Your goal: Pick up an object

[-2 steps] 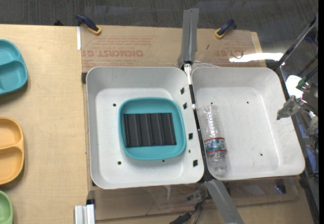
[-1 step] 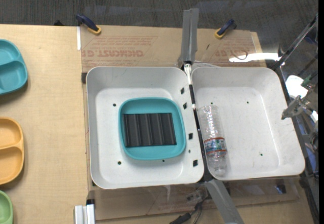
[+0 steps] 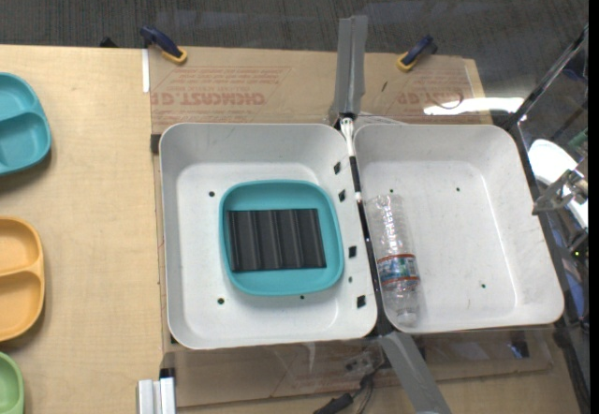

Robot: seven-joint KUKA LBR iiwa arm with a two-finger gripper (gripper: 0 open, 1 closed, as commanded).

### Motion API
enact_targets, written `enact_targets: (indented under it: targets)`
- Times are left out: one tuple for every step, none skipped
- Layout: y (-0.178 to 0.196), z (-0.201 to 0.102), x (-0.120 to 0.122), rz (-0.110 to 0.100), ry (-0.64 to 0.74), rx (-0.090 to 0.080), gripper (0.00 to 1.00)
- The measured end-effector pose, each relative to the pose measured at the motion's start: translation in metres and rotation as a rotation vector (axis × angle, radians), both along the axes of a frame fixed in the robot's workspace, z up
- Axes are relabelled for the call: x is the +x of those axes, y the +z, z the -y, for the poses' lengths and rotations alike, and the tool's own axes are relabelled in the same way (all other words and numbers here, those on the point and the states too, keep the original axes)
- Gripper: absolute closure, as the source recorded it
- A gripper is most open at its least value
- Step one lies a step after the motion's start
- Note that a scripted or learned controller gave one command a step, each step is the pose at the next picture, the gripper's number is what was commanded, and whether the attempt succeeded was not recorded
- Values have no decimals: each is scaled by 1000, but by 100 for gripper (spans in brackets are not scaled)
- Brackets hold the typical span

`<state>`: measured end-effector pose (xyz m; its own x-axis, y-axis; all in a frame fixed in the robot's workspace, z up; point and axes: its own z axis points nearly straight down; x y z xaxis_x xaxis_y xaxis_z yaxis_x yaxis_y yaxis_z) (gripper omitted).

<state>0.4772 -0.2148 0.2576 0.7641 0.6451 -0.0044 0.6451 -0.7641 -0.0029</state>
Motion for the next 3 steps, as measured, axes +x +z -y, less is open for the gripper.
enact_targets:
  targets:
    - [-50, 2, 0, -1, -75, 1, 0]
    - [-12, 7, 0, 2, -225, -1, 0]
    - [-9, 8, 0, 1, -369, -2, 0]
